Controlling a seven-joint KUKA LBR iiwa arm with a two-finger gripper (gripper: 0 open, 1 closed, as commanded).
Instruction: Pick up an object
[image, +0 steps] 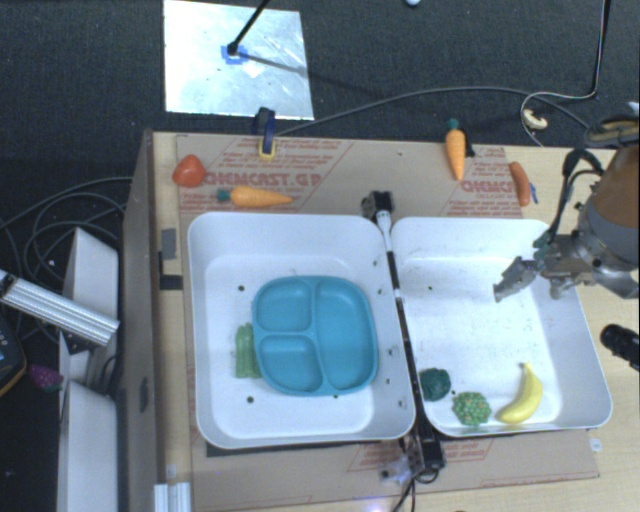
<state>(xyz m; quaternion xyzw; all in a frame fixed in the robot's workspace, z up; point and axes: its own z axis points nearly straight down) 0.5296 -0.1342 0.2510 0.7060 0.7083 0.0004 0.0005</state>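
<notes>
While the arm (612, 215) reaches in from the right, its gripper (515, 278) hangs over the upper middle of the right bin (470, 240), pointing left; whether the fingers stand apart or together cannot be told from this angle, and nothing can be seen between them. Candidates for pickup sit along the near edge of that bin, well apart from the gripper: a yellow banana (523, 395) lying tilted toward the near right corner, a light green broccoli-like piece (471, 408) just beside it to the left, and a dark green lump (435, 383) close to the divider. Left bin (225, 240) bears a blue divided plate (314, 334) with three compartments, lying flat near centre. A pale green, cucumber-like piece (245, 352) lies along the plate's left edge, touching or nearly so. Outside the bins, on the cardboard bench top (330, 165): a red tomato-like toy (189, 171) at far left, an orange carrot (258, 197) lying flat beside it, a second carrot (456, 152) lying lengthwise above the right bin, and a smaller orange-red piece (519, 182) near the far right corner. A blue and yellow clamp (266, 133) grips the far edge of the cardboard. Cables (45, 235) loop on the dark floor to the left.
</notes>
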